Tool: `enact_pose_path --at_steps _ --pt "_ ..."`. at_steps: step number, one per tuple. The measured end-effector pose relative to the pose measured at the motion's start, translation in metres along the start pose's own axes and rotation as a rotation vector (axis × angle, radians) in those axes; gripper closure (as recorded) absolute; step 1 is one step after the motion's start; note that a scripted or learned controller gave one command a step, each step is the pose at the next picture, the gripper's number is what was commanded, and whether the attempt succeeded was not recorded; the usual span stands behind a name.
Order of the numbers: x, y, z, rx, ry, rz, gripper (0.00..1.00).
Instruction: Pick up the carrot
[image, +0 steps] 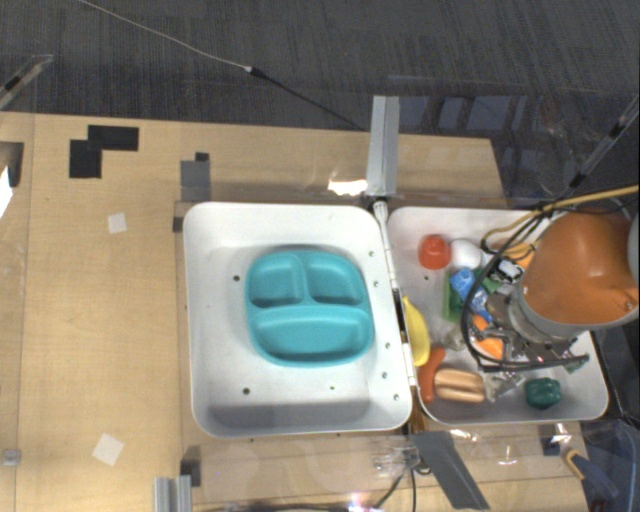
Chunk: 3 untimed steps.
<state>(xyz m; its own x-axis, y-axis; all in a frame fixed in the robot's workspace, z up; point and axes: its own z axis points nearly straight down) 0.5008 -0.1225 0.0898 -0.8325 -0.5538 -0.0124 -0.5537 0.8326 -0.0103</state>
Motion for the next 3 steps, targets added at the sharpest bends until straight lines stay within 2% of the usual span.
enact_pose_path --at_steps 1,2,3 --pt "-0.004 -0.002 -0.013 0.007 -0.008 -0.006 1.00" --pt "-0.058 0.055 -0.098 -0.004 -0.001 -0.171 1.00" --pt "-0.052 -0.019 -0.162 -0.003 0.001 -0.374 1.00"
